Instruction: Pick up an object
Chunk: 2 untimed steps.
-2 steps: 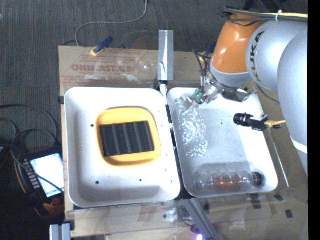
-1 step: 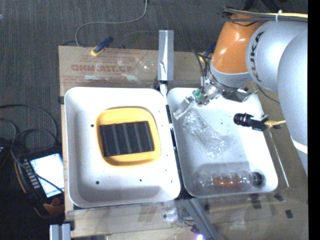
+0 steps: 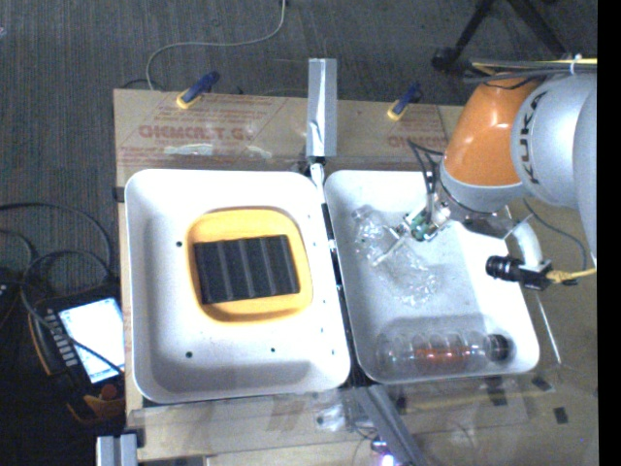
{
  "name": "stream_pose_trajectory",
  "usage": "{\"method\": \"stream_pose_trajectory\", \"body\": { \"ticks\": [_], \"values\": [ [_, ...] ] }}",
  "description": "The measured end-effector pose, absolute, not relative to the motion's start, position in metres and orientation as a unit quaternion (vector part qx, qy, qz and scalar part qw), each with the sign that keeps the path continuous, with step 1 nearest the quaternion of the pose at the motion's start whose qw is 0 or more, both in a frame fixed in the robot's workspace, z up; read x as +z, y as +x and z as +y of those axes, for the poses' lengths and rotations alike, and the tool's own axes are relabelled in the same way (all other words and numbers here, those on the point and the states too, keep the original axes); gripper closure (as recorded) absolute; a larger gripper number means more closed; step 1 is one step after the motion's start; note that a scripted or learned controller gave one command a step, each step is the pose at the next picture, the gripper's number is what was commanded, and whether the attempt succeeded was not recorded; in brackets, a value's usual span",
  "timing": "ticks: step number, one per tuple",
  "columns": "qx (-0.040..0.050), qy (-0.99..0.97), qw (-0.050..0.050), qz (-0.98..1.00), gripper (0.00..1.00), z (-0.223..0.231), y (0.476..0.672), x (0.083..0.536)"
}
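"KUKA" reads on the arm. Claw over right bin, state cannot be told. Crumpled clear plastic wrap mid-bin; clear bottle along near edge.

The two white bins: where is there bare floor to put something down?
The left bin has bare floor all around the yellow tray, widest along its near edge. The right bin is crowded: crumpled clear plastic under the gripper and a clear bottle along the near wall. Its far left corner has a small bare patch.
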State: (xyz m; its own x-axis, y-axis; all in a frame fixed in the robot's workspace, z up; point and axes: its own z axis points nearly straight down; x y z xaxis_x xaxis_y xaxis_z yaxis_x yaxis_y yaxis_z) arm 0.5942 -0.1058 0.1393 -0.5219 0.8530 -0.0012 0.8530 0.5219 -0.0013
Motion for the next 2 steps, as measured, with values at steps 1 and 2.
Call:
{"method": "stream_pose_trajectory", "body": {
  "ticks": [1,2],
  "values": [
    [0.0020,0.542,0.005,0.841,0.00,-0.107,0.649,0.090],
    [0.0014,0.541,0.006,0.841,1.00,-0.107,0.649,0.100]
  ]
}}
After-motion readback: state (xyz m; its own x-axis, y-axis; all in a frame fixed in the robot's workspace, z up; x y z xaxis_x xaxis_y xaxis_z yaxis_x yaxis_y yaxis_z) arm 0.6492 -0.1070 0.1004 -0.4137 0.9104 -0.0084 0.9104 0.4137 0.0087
